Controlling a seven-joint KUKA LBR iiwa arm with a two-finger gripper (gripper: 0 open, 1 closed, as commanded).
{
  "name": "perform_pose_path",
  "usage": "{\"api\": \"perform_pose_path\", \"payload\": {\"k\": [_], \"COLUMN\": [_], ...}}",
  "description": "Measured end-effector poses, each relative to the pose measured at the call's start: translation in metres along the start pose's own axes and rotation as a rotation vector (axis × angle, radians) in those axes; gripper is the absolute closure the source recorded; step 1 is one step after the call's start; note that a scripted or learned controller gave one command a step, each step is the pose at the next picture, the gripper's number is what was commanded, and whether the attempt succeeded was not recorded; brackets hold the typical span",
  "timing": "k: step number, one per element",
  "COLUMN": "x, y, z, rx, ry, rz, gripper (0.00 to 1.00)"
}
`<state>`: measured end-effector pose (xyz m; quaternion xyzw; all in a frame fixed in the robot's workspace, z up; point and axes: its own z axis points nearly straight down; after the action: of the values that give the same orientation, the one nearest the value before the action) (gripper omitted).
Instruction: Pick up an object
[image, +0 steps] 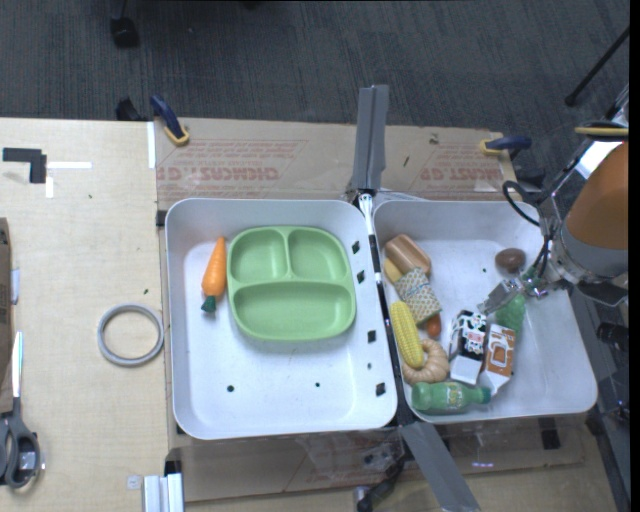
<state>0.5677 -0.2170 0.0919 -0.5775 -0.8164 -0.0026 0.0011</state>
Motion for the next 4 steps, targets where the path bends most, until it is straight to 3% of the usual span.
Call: {"api": "perform_pose_path", "payload": {"k": [1, 2, 3, 4], "x": [0.026, 0.025, 0.015, 0.002], "y": [-0.004, -0.004, 0.08, 0.048], "z": [0.0, -0.01, -0.108, -0.085], "rx": [0.002, 0.0, 0.002, 0.005], "ry": [-0.006, -0.007, -0.007, -0.006], "rz": [0.023, 0.027, 0.208, 0.51], "gripper": [0.0, 1.0, 1.0, 1.0]}}
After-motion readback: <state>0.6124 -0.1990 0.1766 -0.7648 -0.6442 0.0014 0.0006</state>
